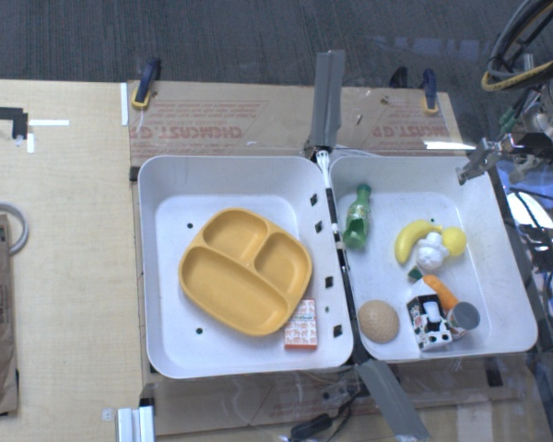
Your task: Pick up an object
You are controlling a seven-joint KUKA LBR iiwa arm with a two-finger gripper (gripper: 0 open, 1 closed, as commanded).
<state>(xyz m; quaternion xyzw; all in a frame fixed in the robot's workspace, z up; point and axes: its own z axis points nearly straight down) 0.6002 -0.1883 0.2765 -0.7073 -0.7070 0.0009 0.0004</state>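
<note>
The table (55, 201) was light wood, w/ a printed cardboard sheet (258, 122) under the far side of both bins. The left bin (149, 247) and right bin (498, 247) sat side by side, touching along the middle.

Left bin: a big yellow divided plate (246, 270) lay flat near the centre, 3 compartments, nothing in them. A small red-and-white box (301, 326) lay just beside the plate's near-right edge.

Right bin, approx. by size:
- green bottle (357, 217), lying near the left wall
- yellow banana (415, 238), mid-bin, w/ a small white toy (430, 251) touching it
- tan ball (379, 321), near the front-left corner
- black-and-white box (427, 322), beside the ball, apart from it
- orange piece (440, 291), just above that box
- grey round item (464, 317), touching the box's right side

The gripper (498, 153) hung at the far-right corner of the right bin, well apart from every obj. and w/ nothing in it; open or closed, I couldn't tell.
</note>
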